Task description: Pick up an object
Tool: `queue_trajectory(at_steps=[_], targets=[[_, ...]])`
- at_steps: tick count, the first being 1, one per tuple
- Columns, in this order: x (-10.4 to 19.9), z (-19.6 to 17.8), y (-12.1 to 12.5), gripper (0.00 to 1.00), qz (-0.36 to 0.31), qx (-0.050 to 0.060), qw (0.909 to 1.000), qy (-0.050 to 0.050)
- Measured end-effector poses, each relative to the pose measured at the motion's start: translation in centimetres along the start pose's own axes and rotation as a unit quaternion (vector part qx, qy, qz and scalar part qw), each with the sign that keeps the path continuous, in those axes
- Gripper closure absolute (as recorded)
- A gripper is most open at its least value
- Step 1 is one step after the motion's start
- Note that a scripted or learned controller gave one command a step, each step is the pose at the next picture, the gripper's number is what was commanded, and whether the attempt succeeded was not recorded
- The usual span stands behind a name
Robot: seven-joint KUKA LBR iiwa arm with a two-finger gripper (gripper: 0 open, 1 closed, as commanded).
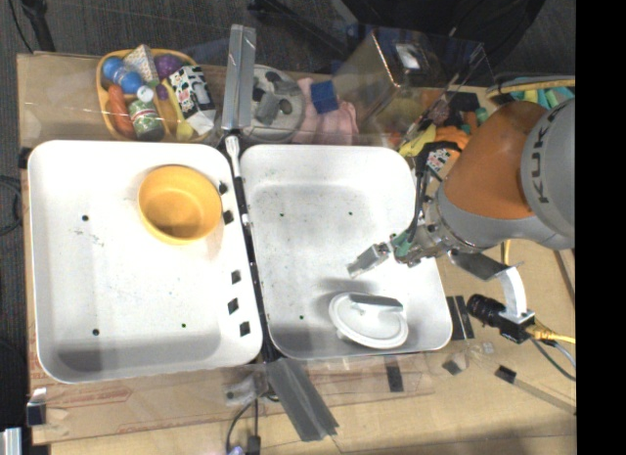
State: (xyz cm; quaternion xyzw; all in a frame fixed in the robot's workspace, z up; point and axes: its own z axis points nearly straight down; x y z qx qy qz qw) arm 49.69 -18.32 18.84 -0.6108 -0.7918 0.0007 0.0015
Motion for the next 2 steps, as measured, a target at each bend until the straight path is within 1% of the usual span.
queue_trajectory(at_steps=[1, 2], targets=[[0.6, 9.7, -1.8, 0.00, 0.046, -0.002, 0.9989, 0.000], [6.3, 9.7, 2.2, 0.00, 0.091, 0.000, 0.9959, 0.000]])
